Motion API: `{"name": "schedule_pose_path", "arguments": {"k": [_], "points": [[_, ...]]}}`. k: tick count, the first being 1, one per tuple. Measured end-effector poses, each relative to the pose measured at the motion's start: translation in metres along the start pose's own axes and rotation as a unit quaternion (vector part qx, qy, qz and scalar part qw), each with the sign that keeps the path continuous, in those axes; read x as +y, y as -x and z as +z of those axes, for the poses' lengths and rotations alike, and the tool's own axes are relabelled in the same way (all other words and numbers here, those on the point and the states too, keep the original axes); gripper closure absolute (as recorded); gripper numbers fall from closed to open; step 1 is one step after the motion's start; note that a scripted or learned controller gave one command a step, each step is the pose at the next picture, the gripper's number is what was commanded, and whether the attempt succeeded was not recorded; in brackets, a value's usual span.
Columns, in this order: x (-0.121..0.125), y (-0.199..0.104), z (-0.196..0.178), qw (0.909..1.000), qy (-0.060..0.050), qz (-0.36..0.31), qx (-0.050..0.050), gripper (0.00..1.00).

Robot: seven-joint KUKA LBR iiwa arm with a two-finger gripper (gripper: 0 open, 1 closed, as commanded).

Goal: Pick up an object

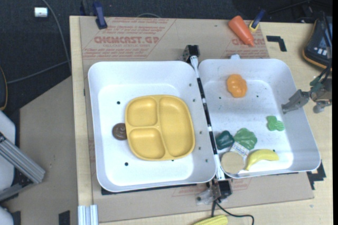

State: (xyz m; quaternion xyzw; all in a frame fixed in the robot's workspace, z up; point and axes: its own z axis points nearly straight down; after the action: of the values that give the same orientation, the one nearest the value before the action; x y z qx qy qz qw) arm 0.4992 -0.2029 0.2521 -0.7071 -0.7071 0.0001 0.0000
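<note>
fig.: right bin (264,68) w/ orange object (236,85) at its far-middle, apart from the near-side cluster. likely light, rounded, maybe slick; best taken across its narrow width. gripper (302,100) sits at the bin's right rim, touching no object; whether open or clenched can't be told.

Two bins side by side on bench (158,34). Left bin (103,113): divided plate (159,127) at centre, round disc (119,131) tucked partly under plate's left edge. Right bin (285,73): pepper-like toy (236,85) toward back; small leafy piece (274,123) near right wall; at front, dark toy (224,139) left of broccoli-like toy (245,138), banana (261,157) in front of them, round lid (231,162) just left of banana. Gripper (303,100) over right bin's right wall. Carrot-like toy (242,31) on bench behind right bin.
</note>
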Motion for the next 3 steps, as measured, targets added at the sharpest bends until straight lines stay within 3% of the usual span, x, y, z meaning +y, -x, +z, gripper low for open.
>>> {"name": "schedule_pose_path", "arguments": {"k": [1,2,3], "points": [[-0.02,-0.046,0.09,1.0,-0.001,0.0,0.0,0.0],[-0.011,-0.093,0.167,1.0,0.001,0.001,-0.001,0.0],[0.055,-0.064,0.167,1.0,0.001,0.0,0.0,0.0]]}}
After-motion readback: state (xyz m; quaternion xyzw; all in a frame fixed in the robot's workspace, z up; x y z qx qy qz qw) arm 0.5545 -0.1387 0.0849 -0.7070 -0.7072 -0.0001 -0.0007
